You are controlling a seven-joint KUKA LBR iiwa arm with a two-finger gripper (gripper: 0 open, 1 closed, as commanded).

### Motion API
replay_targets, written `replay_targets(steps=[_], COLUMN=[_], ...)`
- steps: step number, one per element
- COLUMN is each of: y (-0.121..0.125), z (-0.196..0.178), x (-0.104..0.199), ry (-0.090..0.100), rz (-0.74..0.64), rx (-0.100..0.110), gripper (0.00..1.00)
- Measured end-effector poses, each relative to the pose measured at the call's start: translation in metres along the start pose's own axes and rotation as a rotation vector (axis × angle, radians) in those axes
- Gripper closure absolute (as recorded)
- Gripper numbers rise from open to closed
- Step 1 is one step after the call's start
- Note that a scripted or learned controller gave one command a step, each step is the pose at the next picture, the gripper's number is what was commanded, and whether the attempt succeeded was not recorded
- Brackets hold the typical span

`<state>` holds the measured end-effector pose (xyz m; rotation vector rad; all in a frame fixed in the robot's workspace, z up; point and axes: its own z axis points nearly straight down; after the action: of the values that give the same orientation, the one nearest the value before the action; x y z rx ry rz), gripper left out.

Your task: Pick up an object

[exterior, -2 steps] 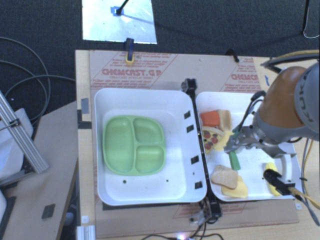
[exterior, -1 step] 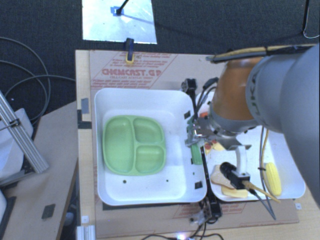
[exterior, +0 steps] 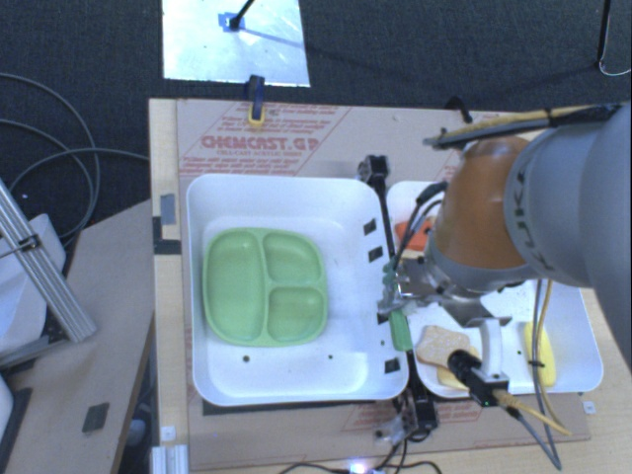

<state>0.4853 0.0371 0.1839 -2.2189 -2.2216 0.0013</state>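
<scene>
One gripper: I see it low over the wall between the left bin and the right bin, with the arm covering most of it.
Gripper state: from here I cannot tell how far open it is, nor whether it has hold of anything.
Green piece: small, just below the gripper in my view, on or against that dividing wall. I cannot tell whether the two touch.
Tan slice: flat, like toast, in the right bin near its lower left corner, just beside the green piece.
Orange object: in the right bin toward its upper left corner, partly hidden under the arm.
Yellow object: long, in the right bin toward its right side, well apart from the gripper.
Arm: grey with its orange band, reaching in from the right across the right bin.
Left bin: white and shallow, holding a green divided plate that lies flat, left of the bin's middle, with three compartments.
</scene>
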Motion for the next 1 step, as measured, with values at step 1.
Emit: replay_targets(steps=[1], y=[0.0384], z=[-0.0262], x=[0.0449], ry=[0.001], rz=[-0.008], rx=[-0.008], gripper=[1.0])
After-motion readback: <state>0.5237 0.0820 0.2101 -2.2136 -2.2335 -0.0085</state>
